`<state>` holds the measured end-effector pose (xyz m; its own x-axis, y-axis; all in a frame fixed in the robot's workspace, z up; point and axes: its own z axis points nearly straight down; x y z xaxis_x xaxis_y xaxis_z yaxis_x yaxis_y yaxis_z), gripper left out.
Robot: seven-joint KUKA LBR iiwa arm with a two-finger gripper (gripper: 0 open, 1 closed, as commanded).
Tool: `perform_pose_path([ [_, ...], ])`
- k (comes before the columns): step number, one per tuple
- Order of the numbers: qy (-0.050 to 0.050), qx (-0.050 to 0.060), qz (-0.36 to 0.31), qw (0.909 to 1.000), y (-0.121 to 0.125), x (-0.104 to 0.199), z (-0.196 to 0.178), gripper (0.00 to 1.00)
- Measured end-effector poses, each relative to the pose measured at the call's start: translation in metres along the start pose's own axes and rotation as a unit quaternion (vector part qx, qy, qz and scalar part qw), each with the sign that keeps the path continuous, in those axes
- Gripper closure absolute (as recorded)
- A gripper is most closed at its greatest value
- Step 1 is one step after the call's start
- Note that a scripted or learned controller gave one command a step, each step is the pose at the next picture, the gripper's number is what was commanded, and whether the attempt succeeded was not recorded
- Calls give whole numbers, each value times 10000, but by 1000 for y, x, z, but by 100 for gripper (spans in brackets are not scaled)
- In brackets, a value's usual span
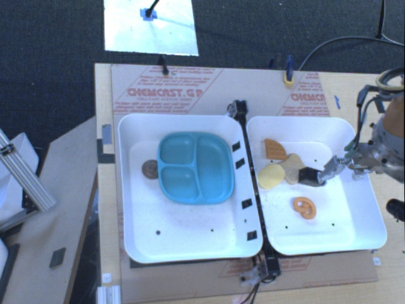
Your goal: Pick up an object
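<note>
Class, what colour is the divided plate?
The plate is light blue, shown best in the camera view.

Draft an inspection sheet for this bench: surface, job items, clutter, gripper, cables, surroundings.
Surface: left bin and right bin sit side by side on a printed board.
Job's things: the right bin holds a yellow lump, a beige piece touching it, an orange wedge and a pretzel. The left bin holds a blue plate with a brown disc at its left edge.
Clutter: nothing seen.
Gripper: the gripper is low in the right bin, just right of the beige piece.
Cables: a black cable arcs off the board's far edge; wires lie at the near seam.
Surroundings: dark carpet, white sheet, metal rail at left.
</note>
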<state>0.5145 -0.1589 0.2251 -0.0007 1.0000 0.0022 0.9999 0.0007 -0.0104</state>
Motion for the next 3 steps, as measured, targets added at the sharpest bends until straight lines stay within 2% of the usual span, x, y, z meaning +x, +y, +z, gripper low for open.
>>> perform_pose_path([
  [1, -14, -61, -16, 10000, 3, 0, -6, 0],
  [2, -7, -39, -4, 10000, 3, -2, 36, 0],
  [3, -4, -36, -2, 10000, 3, 1, 99, 0],
])
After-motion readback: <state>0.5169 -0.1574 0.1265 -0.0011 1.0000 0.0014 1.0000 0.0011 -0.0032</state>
